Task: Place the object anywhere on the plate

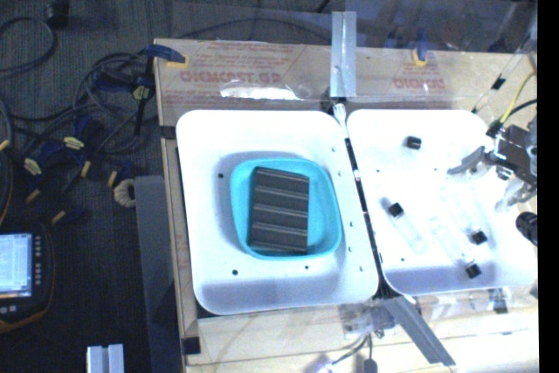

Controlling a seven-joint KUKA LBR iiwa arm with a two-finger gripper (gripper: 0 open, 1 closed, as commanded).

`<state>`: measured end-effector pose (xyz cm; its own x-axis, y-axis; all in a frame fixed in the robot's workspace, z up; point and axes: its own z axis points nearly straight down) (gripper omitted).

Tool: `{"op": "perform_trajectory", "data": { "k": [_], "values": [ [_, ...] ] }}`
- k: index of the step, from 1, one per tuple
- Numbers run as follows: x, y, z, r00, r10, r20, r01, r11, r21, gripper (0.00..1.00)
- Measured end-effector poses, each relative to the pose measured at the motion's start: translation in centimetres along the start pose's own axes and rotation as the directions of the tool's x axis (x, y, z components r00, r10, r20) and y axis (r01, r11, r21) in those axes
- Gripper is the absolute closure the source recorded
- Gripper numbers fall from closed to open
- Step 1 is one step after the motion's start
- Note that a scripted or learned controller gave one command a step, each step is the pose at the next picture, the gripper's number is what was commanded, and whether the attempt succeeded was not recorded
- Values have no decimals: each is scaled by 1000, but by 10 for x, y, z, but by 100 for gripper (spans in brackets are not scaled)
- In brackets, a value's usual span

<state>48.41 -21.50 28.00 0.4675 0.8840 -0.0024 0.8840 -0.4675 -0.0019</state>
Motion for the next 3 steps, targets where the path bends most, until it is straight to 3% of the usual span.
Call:
{"op": "perform_trajectory", "data": {
  "k": [1, 2, 3],
  "values": [
    [-2, 1, -113, 995, 95, 1, -95, 995, -4, 0],
    [26, -14, -3, 984, 179, -1, -179, 984, 2, 0],
    [9, 22, 22, 965, 262, 1, -262, 965, 1, 0]
  ]
}}
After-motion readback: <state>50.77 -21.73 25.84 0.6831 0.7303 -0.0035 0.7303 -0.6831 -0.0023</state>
